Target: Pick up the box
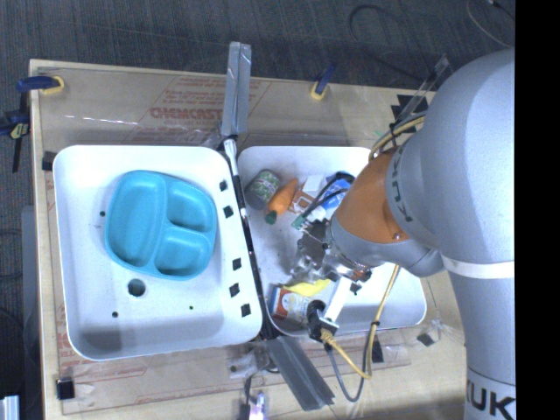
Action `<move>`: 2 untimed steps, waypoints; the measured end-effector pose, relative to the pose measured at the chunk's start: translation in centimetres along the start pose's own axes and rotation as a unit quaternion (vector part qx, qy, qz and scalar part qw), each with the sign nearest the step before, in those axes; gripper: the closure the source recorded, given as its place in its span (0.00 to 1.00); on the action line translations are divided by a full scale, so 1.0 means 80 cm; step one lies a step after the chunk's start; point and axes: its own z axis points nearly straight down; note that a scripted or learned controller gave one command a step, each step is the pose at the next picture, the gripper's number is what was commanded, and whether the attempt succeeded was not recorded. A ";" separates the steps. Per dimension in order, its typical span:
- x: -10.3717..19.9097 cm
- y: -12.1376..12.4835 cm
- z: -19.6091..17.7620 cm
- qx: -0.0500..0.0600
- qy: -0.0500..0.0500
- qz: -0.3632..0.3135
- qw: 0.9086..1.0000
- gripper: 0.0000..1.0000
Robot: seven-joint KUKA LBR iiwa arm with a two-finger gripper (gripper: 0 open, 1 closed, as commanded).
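Note:
The box (290, 304), small with orange, white and yellow print, lies near the front left corner of the right bin (404, 303). My gripper (317, 274) hangs low over that bin, directly above and slightly right of the box, close to a yellow patch at the box's top edge. The wrist and its orange band hide part of the bin's middle. I cannot make out whether the gripper touches the box.
A green can (262, 185), an orange item (282, 198) and a blue-and-white packet (330, 189) lie at the back of the right bin. The left bin (87, 313) holds a blue divided tray (163, 224). A yellow cable (378, 315) hangs off the wrist.

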 end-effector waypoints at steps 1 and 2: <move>0.114 -0.009 -0.113 0.014 -0.003 -0.066 0.998 1.00; 0.074 -0.066 -0.145 0.015 -0.006 0.068 0.998 1.00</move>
